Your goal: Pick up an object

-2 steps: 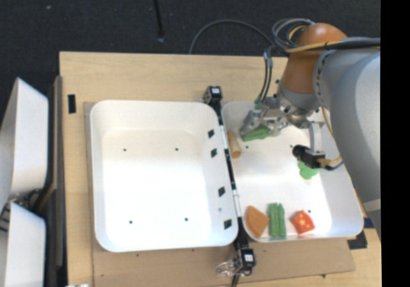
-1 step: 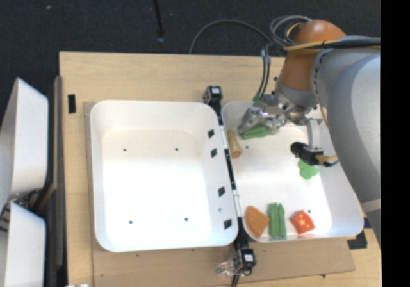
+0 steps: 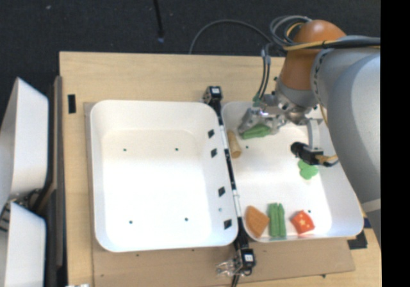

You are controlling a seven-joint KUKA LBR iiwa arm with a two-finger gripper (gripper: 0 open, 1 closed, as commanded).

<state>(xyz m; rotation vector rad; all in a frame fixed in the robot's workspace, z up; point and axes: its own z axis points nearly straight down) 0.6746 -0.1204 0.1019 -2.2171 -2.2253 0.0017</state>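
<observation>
Green piece (image 3: 257, 131), elongated, lies right at the fingers (image 3: 251, 123), low in the right bin (image 3: 275, 180). Too small to tell whether they are clamped on it or spread around it. Judgement: grasp in hand, lift not yet done.

Just beside them, against the divider: tan peg (image 3: 234, 147). Further out: small green lump (image 3: 308, 171). Farthest off, along the opposite wall: orange wedge (image 3: 256, 220), green stick (image 3: 277, 220), red block (image 3: 303, 221).

Bin wall and divider crowd the fingers on two sides. Open floor toward mid-bin; left bin (image 3: 160, 177) bare white beyond the divider.
</observation>
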